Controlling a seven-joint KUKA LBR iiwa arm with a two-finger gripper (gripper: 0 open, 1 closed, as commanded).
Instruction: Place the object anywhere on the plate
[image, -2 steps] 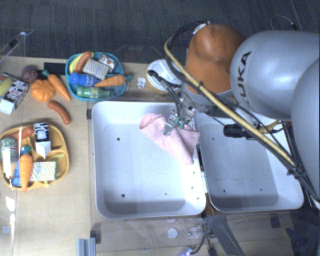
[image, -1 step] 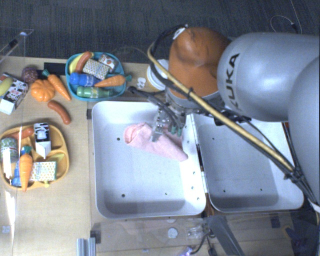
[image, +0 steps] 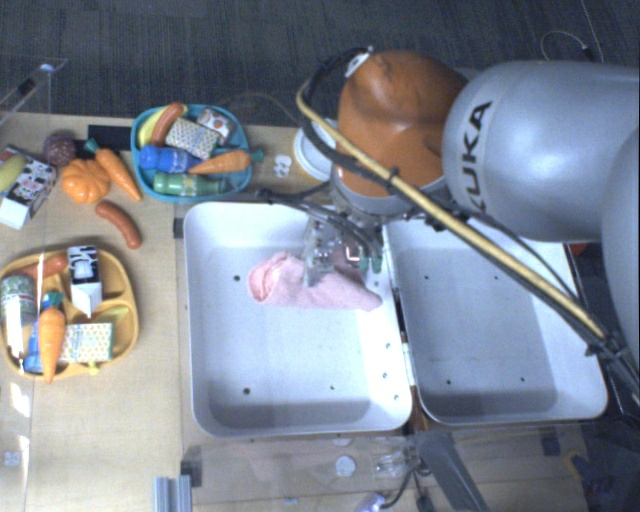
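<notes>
pink cloth (image: 305, 285) is seen lying in the left bin (image: 230, 400), long axis left-right, slightly downward to the right. gripper (image: 330, 262) is placed over its upper edge; finger state cannot be told.

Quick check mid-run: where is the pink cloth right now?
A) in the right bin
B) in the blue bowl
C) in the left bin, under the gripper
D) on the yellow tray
C: the pink cloth lies on the floor of the left bin, with the gripper right over its upper right part.
</notes>
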